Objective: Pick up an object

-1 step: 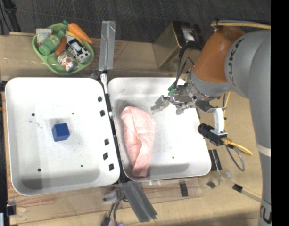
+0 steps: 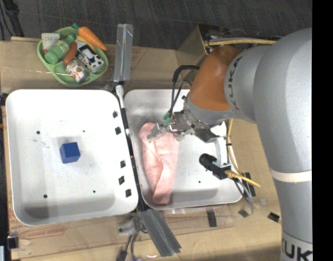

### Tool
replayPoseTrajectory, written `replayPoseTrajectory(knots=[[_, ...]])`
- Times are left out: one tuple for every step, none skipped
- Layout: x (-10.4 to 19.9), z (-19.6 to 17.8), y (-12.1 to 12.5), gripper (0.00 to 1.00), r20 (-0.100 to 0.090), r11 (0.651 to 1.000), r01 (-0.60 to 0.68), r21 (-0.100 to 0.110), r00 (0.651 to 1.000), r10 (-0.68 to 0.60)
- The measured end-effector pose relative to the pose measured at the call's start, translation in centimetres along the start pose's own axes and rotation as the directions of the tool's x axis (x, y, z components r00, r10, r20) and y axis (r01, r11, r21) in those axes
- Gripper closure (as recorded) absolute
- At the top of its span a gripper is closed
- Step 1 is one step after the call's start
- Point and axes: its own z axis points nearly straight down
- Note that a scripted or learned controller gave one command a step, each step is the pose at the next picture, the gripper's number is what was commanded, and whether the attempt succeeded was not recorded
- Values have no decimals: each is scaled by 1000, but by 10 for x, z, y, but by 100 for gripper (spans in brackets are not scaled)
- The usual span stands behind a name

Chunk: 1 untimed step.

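The gripper (image 2: 167, 125) sits low in the right bin (image 2: 209, 192), directly over the upper end of the pink cloth (image 2: 159, 162), which lies as a crumpled strip along that bin's left wall. Whether the tool is spread or pinching the cloth cannot be told; the wrist covers the tips. Judgement: the cloth is the target, and the approach at its raised top fold makes sense, since bunched fabric offers an edge to pinch. Relative to the cloth: a blue cube (image 2: 70, 151) lies well to the left in the other bin (image 2: 25, 113); a green bowl of toy food (image 2: 73, 55) stands up-left, off the bins. The divider wall just beside the cloth limits finger clearance on that side.
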Motion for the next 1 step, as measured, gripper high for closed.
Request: replayPoseTrajectory(knots=[[-11, 52, 39, 0, 0, 1000, -31, -3, 1000, 31]])
